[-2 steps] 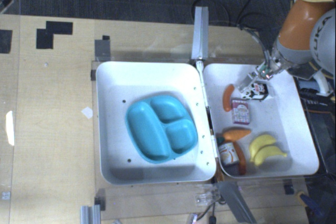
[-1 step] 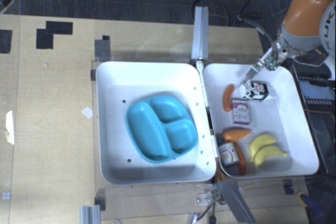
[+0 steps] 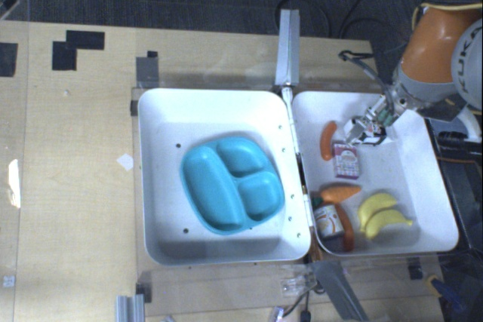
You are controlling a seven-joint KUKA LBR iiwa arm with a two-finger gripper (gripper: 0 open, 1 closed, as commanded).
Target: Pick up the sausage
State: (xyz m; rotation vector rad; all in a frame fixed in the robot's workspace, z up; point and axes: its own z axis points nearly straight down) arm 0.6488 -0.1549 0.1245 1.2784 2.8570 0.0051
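An orange-red sausage (image 3: 327, 140) lies upright along the left side of the right bin (image 3: 430, 162), near the divider. My gripper (image 3: 363, 132) hangs just to its right, above a small pink-and-white carton (image 3: 346, 161). Its fingers are open with nothing between them, and a small gap separates them from the sausage. The grey arm with its orange band (image 3: 441, 41) reaches in from the upper right.
The right bin also holds a carrot (image 3: 341, 192), two yellow bananas (image 3: 382, 212), a small jar (image 3: 327, 222) and a dark red elongated item (image 3: 346, 228) at the front left corner. In the left bin (image 3: 162, 162) sits a blue divided plate (image 3: 231, 183).
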